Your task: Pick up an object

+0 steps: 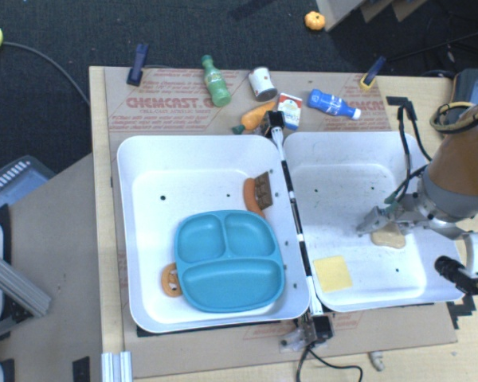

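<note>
My gripper point(385, 223) is down in the right bin point(334, 157), near its right side, with the orange-banded arm rising behind it. Directly under and just in front of it lies a small tan lump point(390, 239) on the bin floor; whether the gripper touches it I cannot tell. A flat yellow square point(332, 273) rests near the front of the same bin, to the gripper's left and apart from it.
The left bin point(143, 173) holds a blue divided plate point(227, 259), a brown-and-orange piece point(258, 192) by the divider and a small orange item point(170, 282) at the plate's left edge. Behind the bins lie a green bottle point(216, 82), a can point(262, 83) and a blue bottle point(333, 104).
</note>
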Controlling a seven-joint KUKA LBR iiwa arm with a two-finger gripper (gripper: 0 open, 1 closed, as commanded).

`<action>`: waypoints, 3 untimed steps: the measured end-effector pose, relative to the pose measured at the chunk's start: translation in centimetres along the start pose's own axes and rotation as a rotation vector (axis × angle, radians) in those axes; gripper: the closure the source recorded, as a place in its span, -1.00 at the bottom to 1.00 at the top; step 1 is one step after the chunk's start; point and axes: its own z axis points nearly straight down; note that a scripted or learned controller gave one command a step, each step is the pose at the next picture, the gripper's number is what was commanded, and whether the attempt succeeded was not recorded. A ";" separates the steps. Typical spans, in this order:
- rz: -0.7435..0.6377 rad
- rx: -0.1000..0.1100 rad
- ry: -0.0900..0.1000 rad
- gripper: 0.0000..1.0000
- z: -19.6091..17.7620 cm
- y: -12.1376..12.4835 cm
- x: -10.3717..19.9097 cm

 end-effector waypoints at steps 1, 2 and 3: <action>-0.003 0.001 0.001 -1.00 1.5 5.1 -3.4; -0.001 0.002 0.001 -1.00 -3.7 0.5 -3.1; -0.002 -0.002 -0.001 -1.00 1.3 1.4 -0.5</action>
